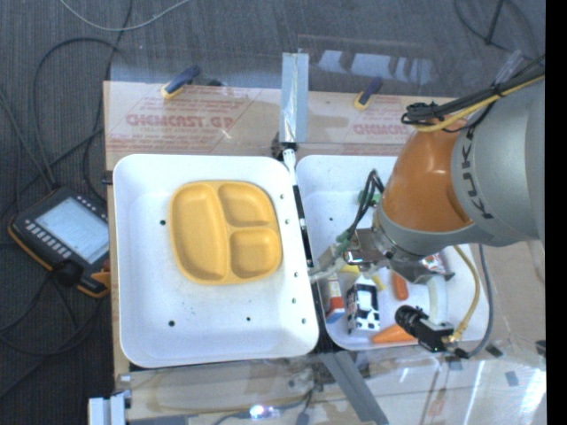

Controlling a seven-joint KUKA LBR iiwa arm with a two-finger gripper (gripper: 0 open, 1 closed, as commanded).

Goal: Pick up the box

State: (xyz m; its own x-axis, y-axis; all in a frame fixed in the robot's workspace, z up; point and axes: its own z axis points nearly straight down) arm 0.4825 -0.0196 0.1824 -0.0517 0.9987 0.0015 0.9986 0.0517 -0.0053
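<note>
Nearest to us, at the front of the right bin (330, 204), an orange carrot-shaped piece (391, 333) lies close beside the box (361, 309). The box is a small black-and-white carton, and a red and blue item (335, 306) sits at its other side. That crowding is our first worry. A descent even slightly off centre could, we judge, catch a neighbour instead of the box, or nudge the box against the bin wall and tip it.

Just beyond the box the claw (353, 264) hangs above the bin floor, near the box but not around it. The wrist hides its tips, so we cannot tell whether it is apart or together. If it comes down closed, it would simply press on the carton's top.

Further back, the arm (434, 193) covers much of the right bin, so other things may lie hidden beneath it and could snag a lift. A light carton may also slip from a shallow grip.

To the side, the left bin (142, 237) holds a yellow divided tray (226, 230), well apart from the work. Farthest off, the surface (177, 122) carries a clamp (180, 81), which poses no risk.
</note>
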